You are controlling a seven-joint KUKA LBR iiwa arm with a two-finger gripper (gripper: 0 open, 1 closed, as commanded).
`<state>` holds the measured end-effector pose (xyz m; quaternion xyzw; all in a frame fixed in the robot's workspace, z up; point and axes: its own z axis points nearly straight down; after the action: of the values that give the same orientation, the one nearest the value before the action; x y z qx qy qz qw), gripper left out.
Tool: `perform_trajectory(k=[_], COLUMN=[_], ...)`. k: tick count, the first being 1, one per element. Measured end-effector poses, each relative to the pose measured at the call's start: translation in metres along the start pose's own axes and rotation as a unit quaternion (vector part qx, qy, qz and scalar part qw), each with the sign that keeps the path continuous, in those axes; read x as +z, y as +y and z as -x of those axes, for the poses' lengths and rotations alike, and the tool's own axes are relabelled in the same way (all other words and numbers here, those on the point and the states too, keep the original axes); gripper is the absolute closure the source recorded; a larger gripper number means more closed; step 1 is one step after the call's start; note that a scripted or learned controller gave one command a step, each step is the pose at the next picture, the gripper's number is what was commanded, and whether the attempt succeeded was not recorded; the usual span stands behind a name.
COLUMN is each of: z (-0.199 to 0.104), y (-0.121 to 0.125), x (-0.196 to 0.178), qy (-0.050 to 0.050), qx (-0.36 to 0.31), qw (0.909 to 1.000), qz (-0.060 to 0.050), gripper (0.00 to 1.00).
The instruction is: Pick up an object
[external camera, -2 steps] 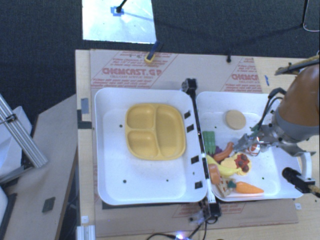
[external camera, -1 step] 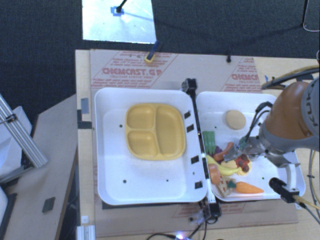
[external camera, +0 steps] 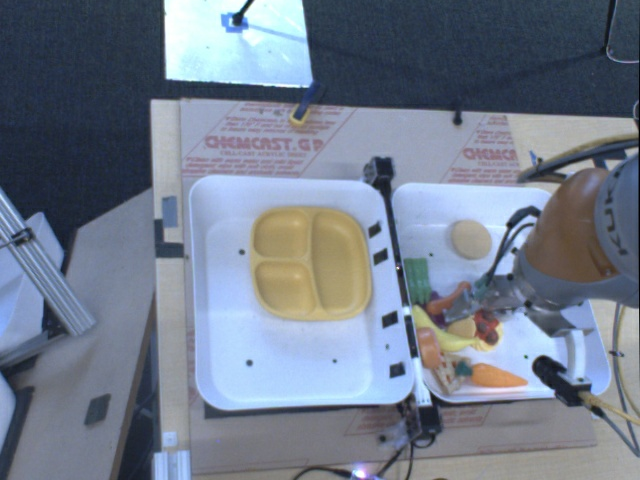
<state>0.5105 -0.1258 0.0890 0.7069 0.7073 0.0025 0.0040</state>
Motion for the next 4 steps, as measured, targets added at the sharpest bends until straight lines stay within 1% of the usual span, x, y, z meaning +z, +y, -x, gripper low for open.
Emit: perform_trajectory(k=[1,2,3,4], z=[0.003,-0.006,-0.007,-0.007], y=[0.003,0.002,0.004,0.005], x=[-0.013,-0.070,-0.135,-0.135], qy=[-0.003,0.001,0.000,0.001], qx=[0.001,-0.002,-0.002,-0.002], qw=[1.0000,1.0000,1.0000,1.0000], qz=[0.006,-0.001,0.000,-0.003], gripper=[1.00,1.00,1.00,1.00])
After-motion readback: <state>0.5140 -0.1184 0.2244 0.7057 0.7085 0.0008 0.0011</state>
